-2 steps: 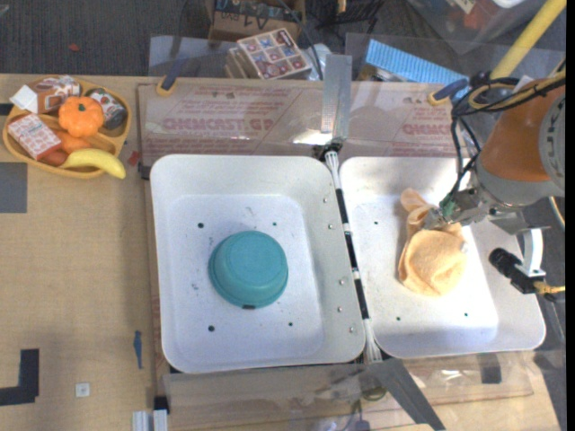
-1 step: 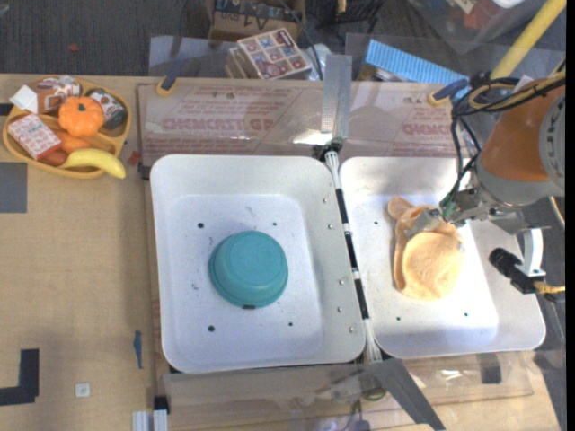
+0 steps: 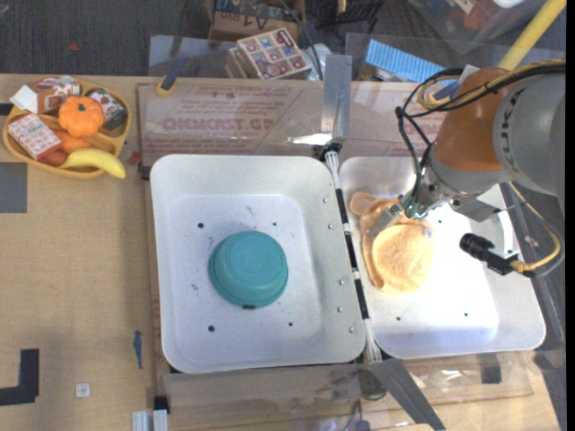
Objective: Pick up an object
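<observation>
A teal bowl (image 3: 249, 268) lies upside down in the middle of the left bin (image 3: 171, 196). In the right bin (image 3: 503, 321) a soft pale-orange round object (image 3: 401, 257) rests near the left wall, and a smaller orange piece (image 3: 363, 205) lies just above it. My gripper (image 3: 414, 208) hangs low over the upper edge of the pale-orange object, at or very near its surface. The grey arm with its orange band (image 3: 472, 124) comes in from the upper right and hides the bin's back part.
A yellow tray (image 3: 18, 142) with a toy pumpkin, a banana and small boxes sits at the far left on the bench. Cardboard and a metal divider (image 3: 338, 97) stand behind the bins. Black and yellow cables (image 3: 503, 259) loop off the arm over the right bin.
</observation>
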Controlling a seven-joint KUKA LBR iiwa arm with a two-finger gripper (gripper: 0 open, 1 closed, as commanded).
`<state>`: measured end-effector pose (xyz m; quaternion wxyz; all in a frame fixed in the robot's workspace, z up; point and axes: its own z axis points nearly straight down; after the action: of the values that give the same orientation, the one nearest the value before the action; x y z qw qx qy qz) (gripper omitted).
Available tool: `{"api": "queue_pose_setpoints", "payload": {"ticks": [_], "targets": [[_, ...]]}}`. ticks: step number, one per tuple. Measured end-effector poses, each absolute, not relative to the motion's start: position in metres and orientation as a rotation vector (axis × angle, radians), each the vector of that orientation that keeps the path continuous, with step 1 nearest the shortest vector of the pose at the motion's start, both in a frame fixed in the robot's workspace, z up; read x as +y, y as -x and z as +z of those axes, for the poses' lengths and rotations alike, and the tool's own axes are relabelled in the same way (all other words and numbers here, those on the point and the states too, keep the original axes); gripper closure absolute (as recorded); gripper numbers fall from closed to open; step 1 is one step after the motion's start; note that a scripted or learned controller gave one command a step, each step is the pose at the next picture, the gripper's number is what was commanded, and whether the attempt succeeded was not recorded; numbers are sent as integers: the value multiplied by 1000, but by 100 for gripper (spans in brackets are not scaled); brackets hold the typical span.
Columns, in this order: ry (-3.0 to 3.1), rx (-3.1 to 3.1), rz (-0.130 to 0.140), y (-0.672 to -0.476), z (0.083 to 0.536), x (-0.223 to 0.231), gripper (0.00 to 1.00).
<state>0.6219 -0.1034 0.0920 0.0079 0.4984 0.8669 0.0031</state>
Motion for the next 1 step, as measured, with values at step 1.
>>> {"api": "queue_pose_setpoints", "payload": {"ticks": [1], "targets": [[-1558,2706,14,-623,103,-104,100]]}}
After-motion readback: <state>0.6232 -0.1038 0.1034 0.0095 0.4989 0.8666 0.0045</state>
